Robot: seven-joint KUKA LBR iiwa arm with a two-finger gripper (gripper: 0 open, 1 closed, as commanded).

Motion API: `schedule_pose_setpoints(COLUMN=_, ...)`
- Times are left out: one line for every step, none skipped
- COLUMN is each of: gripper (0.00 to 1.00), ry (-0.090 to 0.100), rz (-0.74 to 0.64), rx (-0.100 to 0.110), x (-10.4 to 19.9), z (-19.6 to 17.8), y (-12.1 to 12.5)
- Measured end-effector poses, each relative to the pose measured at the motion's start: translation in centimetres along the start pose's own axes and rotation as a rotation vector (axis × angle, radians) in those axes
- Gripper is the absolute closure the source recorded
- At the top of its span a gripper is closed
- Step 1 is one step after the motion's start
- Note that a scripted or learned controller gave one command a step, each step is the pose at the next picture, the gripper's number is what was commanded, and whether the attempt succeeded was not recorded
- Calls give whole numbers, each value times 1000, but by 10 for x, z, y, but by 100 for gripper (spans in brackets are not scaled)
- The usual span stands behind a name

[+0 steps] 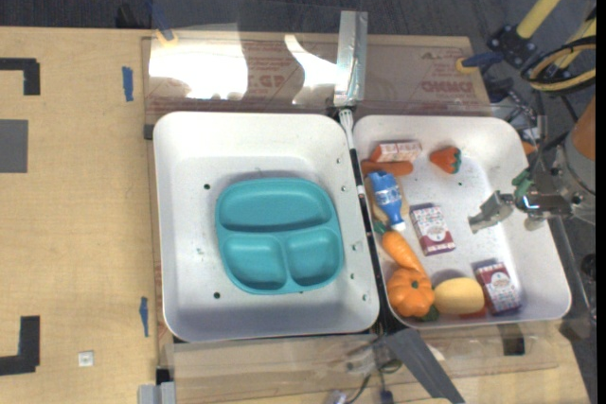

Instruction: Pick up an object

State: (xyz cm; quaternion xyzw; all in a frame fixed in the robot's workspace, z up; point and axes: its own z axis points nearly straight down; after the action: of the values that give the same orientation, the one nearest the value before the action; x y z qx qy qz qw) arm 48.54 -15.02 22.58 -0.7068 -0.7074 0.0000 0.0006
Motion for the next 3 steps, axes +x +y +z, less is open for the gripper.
schedule_pose_setpoints(gripper=0, ry=1, rz=235, rx=8, x=62, z=128, y=62)
schedule_pose_setpoints(gripper=0, ry=1, rz=362, rx=-12, x=50, z=133, y=101)
schedule_pose_setpoints(gripper=0, ry=0, rz=583, rx=-6, x=31, z=138, y=-5)
